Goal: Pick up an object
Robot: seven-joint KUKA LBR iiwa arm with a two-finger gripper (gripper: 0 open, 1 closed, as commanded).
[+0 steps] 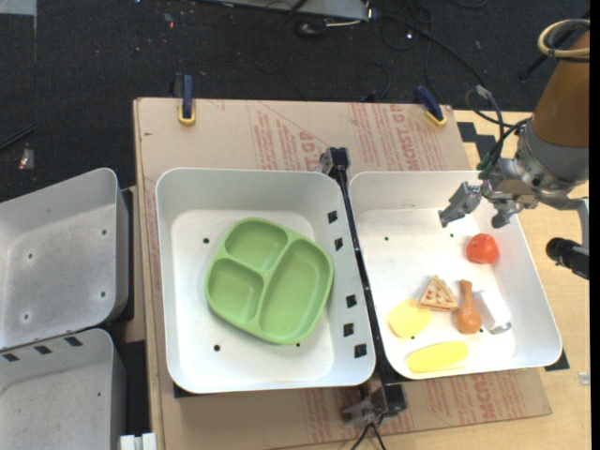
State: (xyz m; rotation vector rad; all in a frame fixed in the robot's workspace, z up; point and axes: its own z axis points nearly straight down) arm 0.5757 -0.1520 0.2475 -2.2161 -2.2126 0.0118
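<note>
Here, seen from above at a slant:
Tabletop: a brown board with red printing, reversed and too blurred to read; two clamps grip its far edge.
Left bin: shallow and white, holding one thing, a green divided plate with three compartments, lying flat near the middle.
Right bin: shallow and white, touching the left bin along a black seam; its load sits in the near right part.
Arm: grey with an orange band, reaching in over the right bin's far right corner.
Gripper: poised above the right bin's far right area, fingers spread apart, nothing between them.
Yellow oblong piece: nearest the bin's front wall.
Pale yellow round piece: just behind the oblong one, touching the cracker.
Orange drumstick-shaped toy: just right of the cracker, with a small white item at its right.
Red tomato-like toy: apart from the cluster, just below the gripper.
Triangular cracker-like piece: tan, dotted.
</note>
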